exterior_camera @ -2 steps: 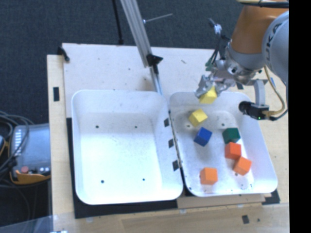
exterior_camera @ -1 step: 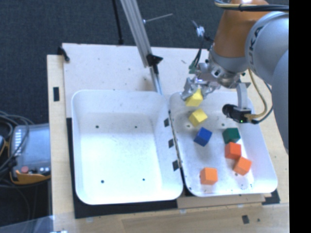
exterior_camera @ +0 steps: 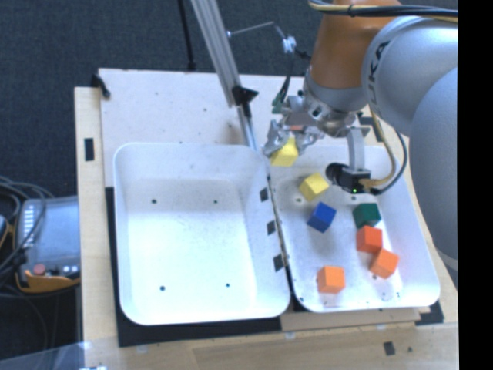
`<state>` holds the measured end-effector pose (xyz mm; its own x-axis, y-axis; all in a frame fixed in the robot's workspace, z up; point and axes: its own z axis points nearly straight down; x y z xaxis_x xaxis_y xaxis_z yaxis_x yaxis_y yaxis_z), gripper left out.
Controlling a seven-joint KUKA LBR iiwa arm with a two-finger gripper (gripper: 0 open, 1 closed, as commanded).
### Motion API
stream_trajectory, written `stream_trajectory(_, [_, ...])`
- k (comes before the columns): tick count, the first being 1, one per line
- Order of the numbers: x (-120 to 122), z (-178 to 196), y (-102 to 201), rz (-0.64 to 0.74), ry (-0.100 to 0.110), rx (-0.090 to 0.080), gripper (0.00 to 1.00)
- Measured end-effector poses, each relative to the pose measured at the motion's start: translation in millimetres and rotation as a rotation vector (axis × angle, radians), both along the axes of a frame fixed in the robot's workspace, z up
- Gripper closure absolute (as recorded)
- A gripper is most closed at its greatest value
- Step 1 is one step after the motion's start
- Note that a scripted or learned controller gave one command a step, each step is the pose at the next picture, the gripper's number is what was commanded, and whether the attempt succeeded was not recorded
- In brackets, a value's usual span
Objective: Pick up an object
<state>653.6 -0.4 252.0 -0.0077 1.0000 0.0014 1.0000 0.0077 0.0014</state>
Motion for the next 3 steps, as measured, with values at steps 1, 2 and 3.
stream_trajectory(1, [1.2, 0.5, 46.6, -0.001, 0.001, 0.000, 1.00])
stream_trajectory(2, [-12.1, -17.1, 99.9, 0.000, 0.005, -0.001, 1.00])
stream_trajectory(3, [-11.1, -15.9, 96.3, -0.006, 0.002, -0.002, 0.00])
